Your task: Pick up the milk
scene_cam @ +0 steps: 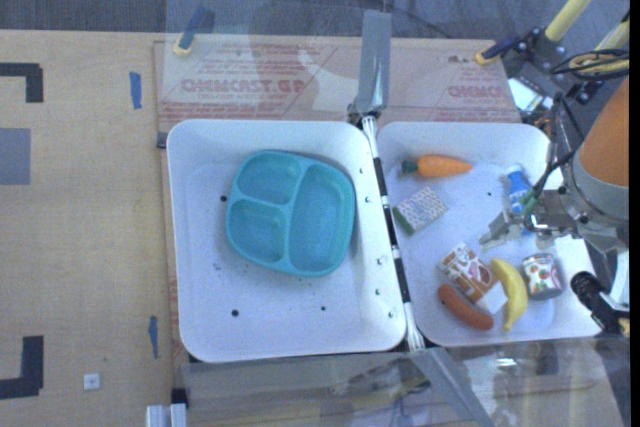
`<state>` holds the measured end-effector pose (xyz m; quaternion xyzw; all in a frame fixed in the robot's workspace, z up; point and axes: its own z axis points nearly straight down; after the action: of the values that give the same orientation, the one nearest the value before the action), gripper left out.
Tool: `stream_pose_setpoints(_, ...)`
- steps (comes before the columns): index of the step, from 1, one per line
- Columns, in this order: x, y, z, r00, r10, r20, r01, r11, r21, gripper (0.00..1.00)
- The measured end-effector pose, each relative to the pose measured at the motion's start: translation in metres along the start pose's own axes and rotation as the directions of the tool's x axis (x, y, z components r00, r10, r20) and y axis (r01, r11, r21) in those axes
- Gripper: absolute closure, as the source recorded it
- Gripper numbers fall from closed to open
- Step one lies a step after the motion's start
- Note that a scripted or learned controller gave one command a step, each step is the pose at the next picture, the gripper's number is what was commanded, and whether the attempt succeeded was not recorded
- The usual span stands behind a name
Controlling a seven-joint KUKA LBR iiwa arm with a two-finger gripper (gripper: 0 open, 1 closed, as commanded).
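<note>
Two bins share the tabletop; in the right bin [432, 310], the milk carton [467, 272] sits at about six o'clock, touching the sausage [465, 307] and banana [510, 290]. Probably light, stiff and boxy, it is best pinched across its flat sides. At three o'clock, the claw [507, 229] hangs spread, holding nothing.
</note>
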<state>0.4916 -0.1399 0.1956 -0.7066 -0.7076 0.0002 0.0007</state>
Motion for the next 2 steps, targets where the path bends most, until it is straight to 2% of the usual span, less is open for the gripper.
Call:
stream_pose_setpoints(1,0.011,0.000,0.079,0.981,0.194,-0.004,-0.194,0.980,-0.033,0.00)
stream_pose_setpoints(2,0.028,0.001,0.087,0.961,0.278,0.003,-0.278,0.959,-0.054,0.00)
